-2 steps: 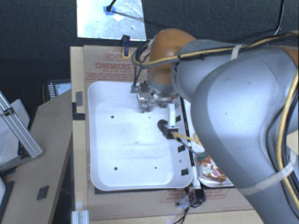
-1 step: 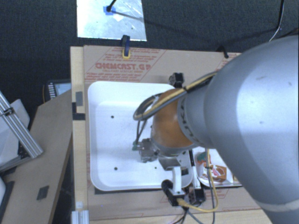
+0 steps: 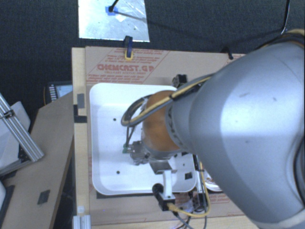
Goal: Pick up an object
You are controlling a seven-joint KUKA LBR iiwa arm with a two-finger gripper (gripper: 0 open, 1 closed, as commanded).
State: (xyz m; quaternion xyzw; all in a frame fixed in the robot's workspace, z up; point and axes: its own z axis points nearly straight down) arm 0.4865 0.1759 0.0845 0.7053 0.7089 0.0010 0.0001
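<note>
Grey arm [image 3: 238, 128] hides much of the white bin [image 3: 107, 128]; the tool's state cannot be told

Seeing big grey arm casing [image 3: 248, 113]: smooth, satin sheen, looks like painted metal. Orange band [image 3: 157, 128] above wrist glossy. White shallow bin [image 3: 107, 142] smooth plastic, matt. Brown sheet with red print [image 3: 126, 67] under bin looks like paper-faced board, flat finish. Silvery square plate [image 3: 114, 13] brushed, reflective. Pale tabletop [image 3: 47, 166] matt, wood-like. Ribbed aluminium bar [image 3: 19, 132] shiny.
</note>
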